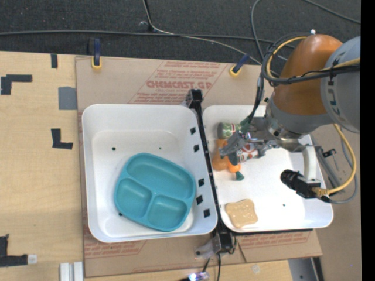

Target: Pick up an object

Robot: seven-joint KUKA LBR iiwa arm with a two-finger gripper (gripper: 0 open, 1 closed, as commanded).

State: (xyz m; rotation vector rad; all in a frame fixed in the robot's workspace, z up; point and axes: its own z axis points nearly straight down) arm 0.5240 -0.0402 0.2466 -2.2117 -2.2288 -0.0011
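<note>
Two white bins sit side by side on a cardboard sheet (176, 81). The left bin (99, 122) holds a teal tray (154, 191) with three compartments, lying flat toward the bin's 5 o'clock corner, its long axis running from 10 to 4 o'clock.

The right bin (293, 212) holds several things. A tan slice of toast (241, 213) lies flat near its 7 o'clock corner, well apart from the rest. At about 10 o'clock in this bin is a cluster: a green-topped can (227, 129), a bottle with a red and white label (251, 151), and an orange piece (220, 160) with a small teal tip (239, 175) at its 5 o'clock end. The bottle seems to lie with its long axis roughly 9 to 3 o'clock, though the arm hides much of it.

The gripper (237, 145) is down in this cluster, its fingers (229, 148) slightly apart around the bottle's end; whether they actually grip it is unclear. The arm (307, 81) comes in from 2 o'clock.
</note>
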